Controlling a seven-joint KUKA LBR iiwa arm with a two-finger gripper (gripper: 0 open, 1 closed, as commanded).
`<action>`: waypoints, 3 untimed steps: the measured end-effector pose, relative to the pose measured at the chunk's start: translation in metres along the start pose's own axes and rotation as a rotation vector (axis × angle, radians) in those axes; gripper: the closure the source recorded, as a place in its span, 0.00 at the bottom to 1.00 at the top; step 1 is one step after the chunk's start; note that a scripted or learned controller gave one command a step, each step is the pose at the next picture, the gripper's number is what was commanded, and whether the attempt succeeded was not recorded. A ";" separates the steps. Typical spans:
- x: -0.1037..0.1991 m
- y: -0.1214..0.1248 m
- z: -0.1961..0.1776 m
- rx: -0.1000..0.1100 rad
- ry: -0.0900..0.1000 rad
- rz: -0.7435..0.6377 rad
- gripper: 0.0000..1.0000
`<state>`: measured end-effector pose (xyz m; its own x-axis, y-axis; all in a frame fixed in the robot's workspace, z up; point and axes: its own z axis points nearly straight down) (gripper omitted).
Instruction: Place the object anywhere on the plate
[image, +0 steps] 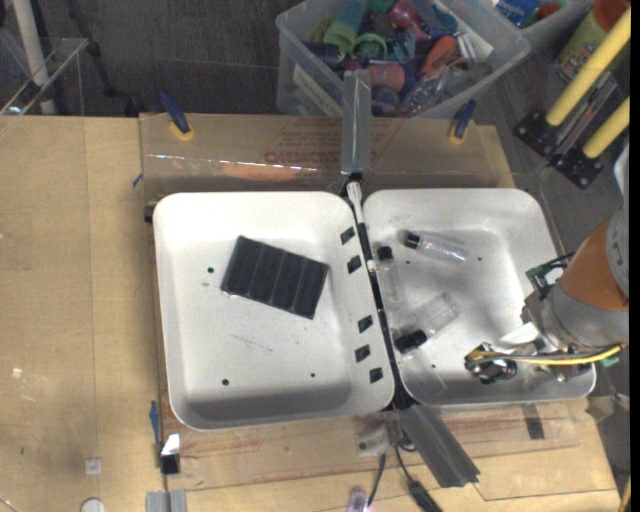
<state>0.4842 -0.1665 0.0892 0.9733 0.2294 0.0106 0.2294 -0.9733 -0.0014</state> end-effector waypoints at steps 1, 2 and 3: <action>-0.006 0.025 0.001 0.008 -0.002 0.021 1.00; 0.140 -0.005 0.000 -0.003 -0.001 0.020 1.00; 0.090 0.041 0.000 -0.003 -0.005 0.028 1.00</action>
